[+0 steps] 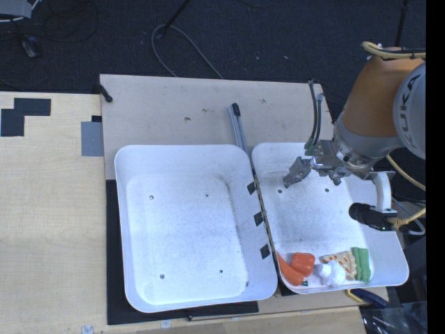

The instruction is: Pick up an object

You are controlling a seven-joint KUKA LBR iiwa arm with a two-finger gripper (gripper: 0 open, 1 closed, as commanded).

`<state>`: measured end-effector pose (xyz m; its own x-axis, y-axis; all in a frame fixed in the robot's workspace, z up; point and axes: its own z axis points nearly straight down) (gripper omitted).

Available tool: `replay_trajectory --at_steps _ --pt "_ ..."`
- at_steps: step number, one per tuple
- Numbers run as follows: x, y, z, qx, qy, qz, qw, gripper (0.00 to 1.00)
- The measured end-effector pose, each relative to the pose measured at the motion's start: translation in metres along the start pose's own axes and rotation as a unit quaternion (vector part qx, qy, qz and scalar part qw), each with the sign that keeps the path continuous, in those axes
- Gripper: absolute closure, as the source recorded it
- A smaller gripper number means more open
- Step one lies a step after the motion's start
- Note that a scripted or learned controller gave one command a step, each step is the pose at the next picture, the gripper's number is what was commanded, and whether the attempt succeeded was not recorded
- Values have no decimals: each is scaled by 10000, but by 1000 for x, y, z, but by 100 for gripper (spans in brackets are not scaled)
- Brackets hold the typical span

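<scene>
The gripper (295,175) hangs over the upper part of the right bin (327,211), apparently holding nothing, while the small objects (323,265) huddle along its near edge, well apart, toward the viewer.

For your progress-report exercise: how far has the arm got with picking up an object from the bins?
Done: nothing lifted. The orange item, white item and green item lie along the right bin's near edge. In hand: the gripper hangs over that bin's far part. Left: reach them, grasp, lift.
</scene>
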<state>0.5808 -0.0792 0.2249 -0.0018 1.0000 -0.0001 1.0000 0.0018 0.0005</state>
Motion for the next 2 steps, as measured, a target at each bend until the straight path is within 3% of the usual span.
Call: replay_trajectory --at_steps 2 --pt "53 -33 5 11 2 7 10000 0"
